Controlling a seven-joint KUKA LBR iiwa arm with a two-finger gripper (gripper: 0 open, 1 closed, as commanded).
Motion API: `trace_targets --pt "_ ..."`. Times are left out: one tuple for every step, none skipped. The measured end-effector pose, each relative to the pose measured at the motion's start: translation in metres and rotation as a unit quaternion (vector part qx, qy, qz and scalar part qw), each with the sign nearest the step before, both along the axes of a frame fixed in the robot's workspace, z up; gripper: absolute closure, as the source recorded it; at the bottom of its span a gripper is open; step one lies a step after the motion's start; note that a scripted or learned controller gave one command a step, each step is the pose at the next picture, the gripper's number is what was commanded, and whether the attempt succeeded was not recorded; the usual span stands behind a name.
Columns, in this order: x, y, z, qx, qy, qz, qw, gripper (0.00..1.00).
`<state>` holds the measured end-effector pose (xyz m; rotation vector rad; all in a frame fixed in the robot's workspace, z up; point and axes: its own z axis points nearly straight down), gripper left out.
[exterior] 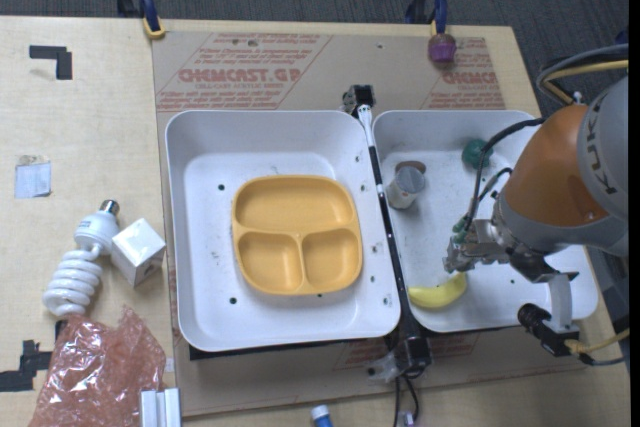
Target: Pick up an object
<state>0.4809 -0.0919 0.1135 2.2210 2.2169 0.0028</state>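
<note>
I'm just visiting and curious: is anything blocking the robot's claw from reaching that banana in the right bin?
Nothing visible does. The gripper hangs just above the banana, with bare bin floor around; the grey cup stands off to the side.

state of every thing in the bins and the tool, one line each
yellow divided plate: flat in the left bin, right way up
grey cup: in the right bin, tipped on its side
banana: lying flat at the right bin's near edge
teal object: resting by the far wall
tool: low, just above the banana
</note>
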Motion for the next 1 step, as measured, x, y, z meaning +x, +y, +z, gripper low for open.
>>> trace_targets --pt "0.0001 0.0727 0.0789 0.0004 0.001 0.002 1.0000 1.00"
